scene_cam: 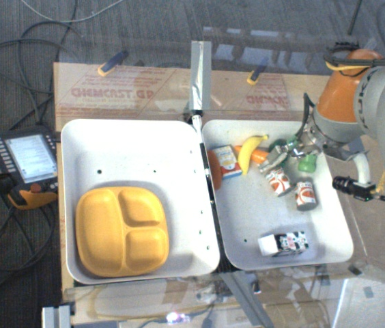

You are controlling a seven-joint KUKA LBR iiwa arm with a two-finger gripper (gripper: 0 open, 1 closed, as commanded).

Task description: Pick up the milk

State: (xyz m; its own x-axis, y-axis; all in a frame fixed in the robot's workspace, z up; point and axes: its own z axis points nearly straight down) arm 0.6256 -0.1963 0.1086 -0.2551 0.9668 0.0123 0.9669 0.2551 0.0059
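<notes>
You've got the jaws (293,149) parked over the green stuff, can't tell if they're open, so shift down-left to the milk (283,243) first.

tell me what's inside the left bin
The left bin holds one yellow divided tray, lying toward its near left corner. The rest of its floor shows bare white. Whatever might lie beneath the tray is covered.

The arm (356,101) is cut off by the right edge, the gripper (295,149) blurs into the green and orange items beneath it, and the milk carton's (284,243) print is too small to read.
</notes>
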